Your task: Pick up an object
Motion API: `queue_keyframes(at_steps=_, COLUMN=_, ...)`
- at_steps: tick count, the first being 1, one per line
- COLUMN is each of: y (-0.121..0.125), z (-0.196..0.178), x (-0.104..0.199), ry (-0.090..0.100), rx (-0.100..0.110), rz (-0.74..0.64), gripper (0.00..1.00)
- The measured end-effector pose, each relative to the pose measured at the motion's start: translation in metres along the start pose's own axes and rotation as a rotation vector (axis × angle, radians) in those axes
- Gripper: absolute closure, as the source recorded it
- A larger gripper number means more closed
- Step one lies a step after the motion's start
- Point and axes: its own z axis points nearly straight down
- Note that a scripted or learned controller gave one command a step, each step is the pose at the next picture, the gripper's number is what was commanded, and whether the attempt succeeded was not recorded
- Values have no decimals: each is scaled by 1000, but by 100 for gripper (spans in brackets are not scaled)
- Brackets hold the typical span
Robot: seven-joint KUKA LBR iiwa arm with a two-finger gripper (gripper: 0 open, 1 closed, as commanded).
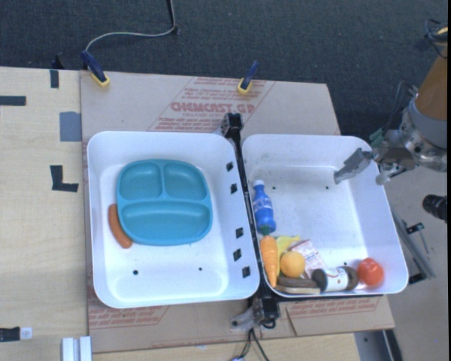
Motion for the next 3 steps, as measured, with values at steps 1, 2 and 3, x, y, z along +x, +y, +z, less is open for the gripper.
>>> queue_keyframes(at_steps=1, y=94, z=109, x=54, ry=2, rx=3, rz=-1, gripper=0)
queue_keyframes(at_steps=2, y=95, z=98, x=54, ry=0, rx=1, rz=-2, gripper=100)
queue_keyframes(at_steps=3, y=73, z=36, x=109, ry=0, rx=-2, rz=-2, gripper=100)
